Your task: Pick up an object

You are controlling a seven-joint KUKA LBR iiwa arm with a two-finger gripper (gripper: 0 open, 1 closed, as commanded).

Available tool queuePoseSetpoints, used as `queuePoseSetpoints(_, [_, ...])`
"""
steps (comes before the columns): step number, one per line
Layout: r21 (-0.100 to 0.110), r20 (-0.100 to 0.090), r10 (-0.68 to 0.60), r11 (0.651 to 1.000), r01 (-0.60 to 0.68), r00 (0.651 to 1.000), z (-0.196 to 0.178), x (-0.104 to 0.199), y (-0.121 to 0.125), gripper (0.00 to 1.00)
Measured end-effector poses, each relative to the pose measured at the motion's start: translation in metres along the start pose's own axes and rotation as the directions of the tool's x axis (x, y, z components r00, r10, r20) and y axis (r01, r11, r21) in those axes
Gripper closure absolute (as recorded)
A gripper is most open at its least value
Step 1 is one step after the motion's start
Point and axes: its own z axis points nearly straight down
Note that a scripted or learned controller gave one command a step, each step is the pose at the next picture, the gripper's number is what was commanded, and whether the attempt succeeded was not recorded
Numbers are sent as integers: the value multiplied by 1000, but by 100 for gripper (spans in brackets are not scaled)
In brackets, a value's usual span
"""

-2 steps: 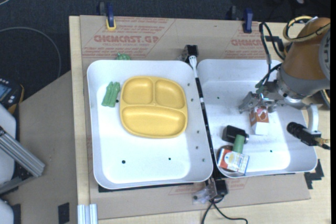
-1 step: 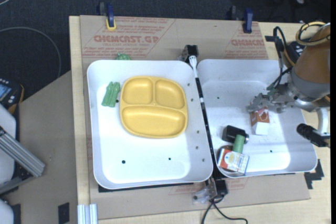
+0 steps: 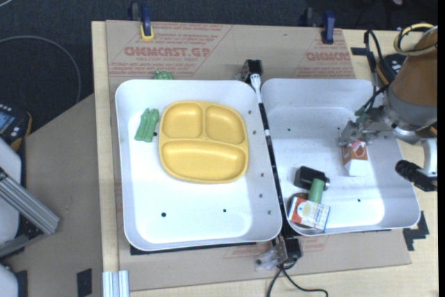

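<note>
Glossy yellow plastic plate point(image 3: 204, 149), smooth white plastic bins point(image 3: 139, 219), matt printed cardboard bench cover point(image 3: 208, 38)

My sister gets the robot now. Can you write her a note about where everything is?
Gripper: low in the right bin, right over the small red and white carton; grasp unclear.
Right bin, near edge: black and green item, colourful box.
Left bin: yellow divided plate, green toy.
Done: nothing clearly lifted.
Left: pick up one object.
</note>
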Motion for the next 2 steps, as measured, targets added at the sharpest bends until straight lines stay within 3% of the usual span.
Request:
queuePoseSetpoints(1, [-4, 2, -9, 1000, 9, 1000, 10, 103, 40, 100])
queuePoseSetpoints(2, [-9, -4, -10, 1000, 10, 1000, -94, 179, 89, 100])
